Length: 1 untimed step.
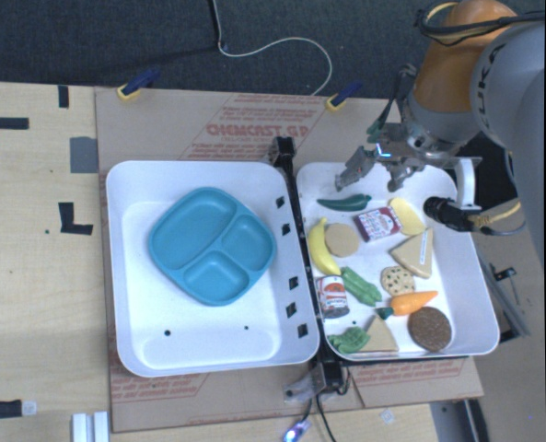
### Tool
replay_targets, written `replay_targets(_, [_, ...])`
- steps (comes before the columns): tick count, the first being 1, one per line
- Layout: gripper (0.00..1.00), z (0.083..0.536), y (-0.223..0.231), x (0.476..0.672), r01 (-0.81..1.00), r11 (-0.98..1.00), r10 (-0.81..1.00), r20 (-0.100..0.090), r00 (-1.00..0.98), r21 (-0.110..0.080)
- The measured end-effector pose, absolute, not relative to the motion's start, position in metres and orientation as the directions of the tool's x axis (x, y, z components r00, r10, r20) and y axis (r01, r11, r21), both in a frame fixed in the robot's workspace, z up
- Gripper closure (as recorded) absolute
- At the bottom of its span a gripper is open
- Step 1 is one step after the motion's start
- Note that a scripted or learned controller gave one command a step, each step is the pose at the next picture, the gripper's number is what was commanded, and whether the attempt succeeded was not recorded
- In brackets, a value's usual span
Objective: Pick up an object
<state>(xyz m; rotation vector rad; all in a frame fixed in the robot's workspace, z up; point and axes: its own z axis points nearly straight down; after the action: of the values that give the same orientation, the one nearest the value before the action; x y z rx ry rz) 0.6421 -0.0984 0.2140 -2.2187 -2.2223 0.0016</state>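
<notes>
The right bin (475,274) holds several toy foods: a green chili pepper (343,203), a banana (321,247), a red-and-white packet (376,223), a yellow lemon (405,215), a cheese wedge (415,254), a carrot (411,302), a small can (332,296) and a brown round patty (430,328). My gripper (377,175) hangs over the bin's far edge, just above the chili pepper and packet. Its fingers (354,173) are spread open with nothing between them.
A blue divided plate (213,245) lies in the left bin (134,339). The divider between the bins (296,247) runs close to the banana. A white cable (273,49) trails over the dark floor behind the bench.
</notes>
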Motion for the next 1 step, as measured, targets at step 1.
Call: replay_targets(1, [0.0, 0.1907, -0.0114, 0.6008, 1.0, 0.008, 1.0, 0.003, -0.008, -0.006])
